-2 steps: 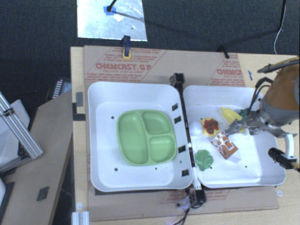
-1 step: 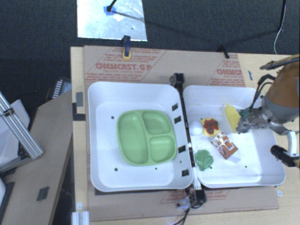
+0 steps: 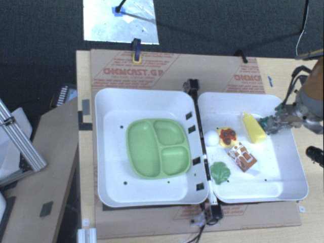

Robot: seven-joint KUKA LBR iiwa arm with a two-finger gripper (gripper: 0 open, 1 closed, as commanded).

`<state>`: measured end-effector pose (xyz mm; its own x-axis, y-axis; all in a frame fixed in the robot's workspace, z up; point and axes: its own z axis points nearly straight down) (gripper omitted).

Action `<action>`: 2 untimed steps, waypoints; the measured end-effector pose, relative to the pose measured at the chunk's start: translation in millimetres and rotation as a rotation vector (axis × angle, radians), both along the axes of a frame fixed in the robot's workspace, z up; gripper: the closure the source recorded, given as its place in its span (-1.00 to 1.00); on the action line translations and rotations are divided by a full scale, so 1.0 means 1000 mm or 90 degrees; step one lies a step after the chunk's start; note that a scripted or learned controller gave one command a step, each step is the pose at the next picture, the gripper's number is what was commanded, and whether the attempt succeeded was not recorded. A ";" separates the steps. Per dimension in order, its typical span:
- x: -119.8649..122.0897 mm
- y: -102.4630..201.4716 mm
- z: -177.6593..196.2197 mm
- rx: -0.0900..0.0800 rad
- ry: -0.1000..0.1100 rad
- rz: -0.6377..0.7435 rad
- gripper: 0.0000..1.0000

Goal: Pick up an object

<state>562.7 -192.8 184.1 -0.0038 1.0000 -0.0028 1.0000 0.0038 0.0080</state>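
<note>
A green leafy toy [image 3: 220, 172] lay nearest, below the yellow block [image 3: 253, 127] in the right bin [image 3: 291, 186]. The gripper [image 3: 267, 124] sat just right of that block, likely approaching a grasp; jaw state could not be told.

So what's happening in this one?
The arm reaches in from the right, its gripper low over the right bin, right beside the yellow block. Nothing is lifted yet. A red-yellow toy, a small box, a white ball and a green piece lie nearby. The left bin holds a green tray.
</note>
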 end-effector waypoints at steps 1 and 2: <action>0.001 0.000 0.042 0.001 0.002 0.001 1.00; 0.016 0.046 0.033 0.002 0.004 0.003 1.00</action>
